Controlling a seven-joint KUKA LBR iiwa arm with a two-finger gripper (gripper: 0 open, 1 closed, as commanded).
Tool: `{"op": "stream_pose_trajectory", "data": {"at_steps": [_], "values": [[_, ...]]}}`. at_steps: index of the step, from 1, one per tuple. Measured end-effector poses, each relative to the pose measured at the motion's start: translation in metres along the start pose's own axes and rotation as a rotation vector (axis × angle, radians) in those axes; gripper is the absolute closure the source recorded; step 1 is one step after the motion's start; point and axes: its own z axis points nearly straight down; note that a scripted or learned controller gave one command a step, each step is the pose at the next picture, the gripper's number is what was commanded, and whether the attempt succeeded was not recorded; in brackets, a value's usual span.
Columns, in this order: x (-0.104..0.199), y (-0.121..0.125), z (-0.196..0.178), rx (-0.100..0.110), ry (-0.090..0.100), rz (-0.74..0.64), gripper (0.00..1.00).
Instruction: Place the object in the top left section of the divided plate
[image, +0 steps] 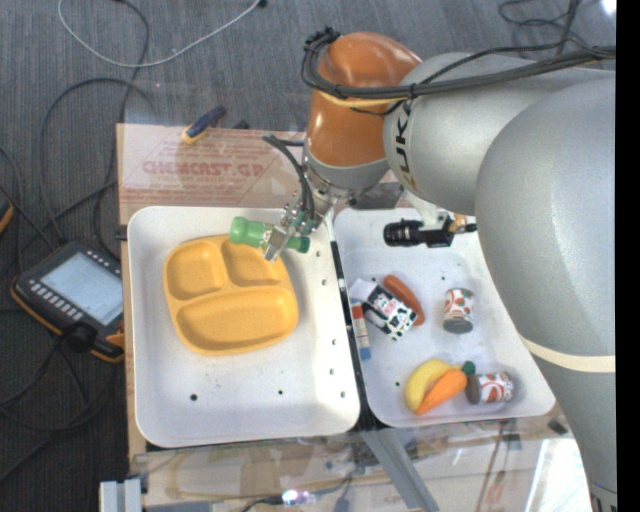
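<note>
Grey arm (520, 150) angles its claw (285, 238) gripping green object (247, 232).

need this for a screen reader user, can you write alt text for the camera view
The arm's pincer holds a green object just above the upper edge of a yellow divided plate in the left white bin. The right bin holds a banana, a carrot, two small cans and other items.
</note>
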Motion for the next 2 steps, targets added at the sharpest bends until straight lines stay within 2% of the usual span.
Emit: {"op": "stream_pose_trajectory", "data": {"at_steps": [1, 2], "values": [[0.042, 0.057, -0.063, -0.002, 0.000, -0.033, 1.00], [0.056, 0.080, -0.040, 0.002, -0.001, -0.080, 1.00]]}}
